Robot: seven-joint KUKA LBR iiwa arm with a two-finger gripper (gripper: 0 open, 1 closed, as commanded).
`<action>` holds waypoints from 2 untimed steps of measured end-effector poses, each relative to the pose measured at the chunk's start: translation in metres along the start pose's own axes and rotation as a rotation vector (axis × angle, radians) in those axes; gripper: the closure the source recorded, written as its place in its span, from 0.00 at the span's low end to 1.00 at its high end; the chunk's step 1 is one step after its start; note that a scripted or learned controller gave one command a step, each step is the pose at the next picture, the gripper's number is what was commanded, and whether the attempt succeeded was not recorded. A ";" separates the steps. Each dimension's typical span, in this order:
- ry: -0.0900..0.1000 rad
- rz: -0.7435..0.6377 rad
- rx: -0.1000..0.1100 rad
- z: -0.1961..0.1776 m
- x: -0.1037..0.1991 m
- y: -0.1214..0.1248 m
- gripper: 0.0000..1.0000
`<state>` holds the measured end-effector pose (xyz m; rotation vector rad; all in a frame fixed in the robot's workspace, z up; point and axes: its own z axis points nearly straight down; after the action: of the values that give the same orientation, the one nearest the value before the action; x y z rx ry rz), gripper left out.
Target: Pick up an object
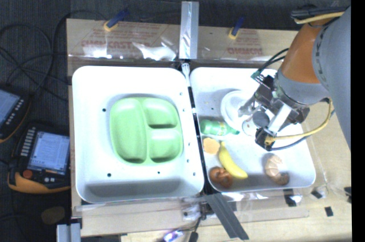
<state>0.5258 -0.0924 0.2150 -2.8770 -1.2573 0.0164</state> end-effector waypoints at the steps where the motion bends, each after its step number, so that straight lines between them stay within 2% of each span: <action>1: 0.001 0.002 0.000 0.010 -0.040 -0.010 1.00; 2: 0.002 -0.030 -0.001 0.004 -0.053 -0.010 1.00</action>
<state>0.4824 -0.1238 0.2117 -2.8582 -1.3002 0.0134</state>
